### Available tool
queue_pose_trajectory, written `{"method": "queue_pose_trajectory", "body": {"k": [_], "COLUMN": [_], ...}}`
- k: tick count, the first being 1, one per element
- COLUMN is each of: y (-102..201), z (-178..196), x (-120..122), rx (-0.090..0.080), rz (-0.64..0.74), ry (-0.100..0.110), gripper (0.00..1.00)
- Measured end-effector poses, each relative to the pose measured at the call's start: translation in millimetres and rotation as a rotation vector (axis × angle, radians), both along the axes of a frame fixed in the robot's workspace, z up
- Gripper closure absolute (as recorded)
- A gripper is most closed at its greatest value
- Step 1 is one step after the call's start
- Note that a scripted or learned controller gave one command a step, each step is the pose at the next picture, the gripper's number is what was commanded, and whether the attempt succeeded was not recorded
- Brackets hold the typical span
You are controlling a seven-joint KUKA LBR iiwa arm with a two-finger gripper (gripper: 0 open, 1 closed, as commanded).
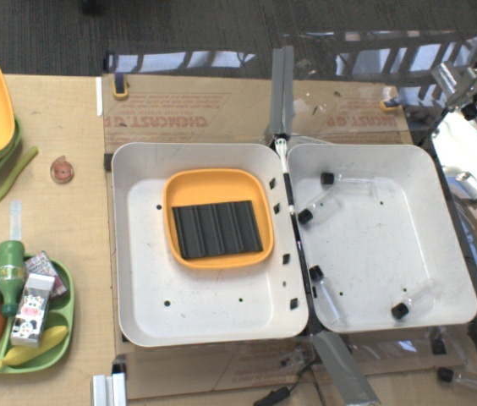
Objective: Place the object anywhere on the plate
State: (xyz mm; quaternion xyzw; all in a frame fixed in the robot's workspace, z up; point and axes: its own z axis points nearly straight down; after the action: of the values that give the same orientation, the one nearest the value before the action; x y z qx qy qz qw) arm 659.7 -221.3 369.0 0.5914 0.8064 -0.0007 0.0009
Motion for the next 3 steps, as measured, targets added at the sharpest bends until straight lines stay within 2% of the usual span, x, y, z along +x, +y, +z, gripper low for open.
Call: {"method": "queue_pose_trajectory", "body": {"k": [1,2,3], "y": [0.0,0.1,-1.3], "z": [72.2,72.3,72.8], "x": [0.2,0.3,-42.5], "rx": [0.0,0.0,0.001], "rz": [0.21,0.211,0.482], "ry": [0.0,0.0,0.0], "gripper": [1.0,0.0,0.0]}}
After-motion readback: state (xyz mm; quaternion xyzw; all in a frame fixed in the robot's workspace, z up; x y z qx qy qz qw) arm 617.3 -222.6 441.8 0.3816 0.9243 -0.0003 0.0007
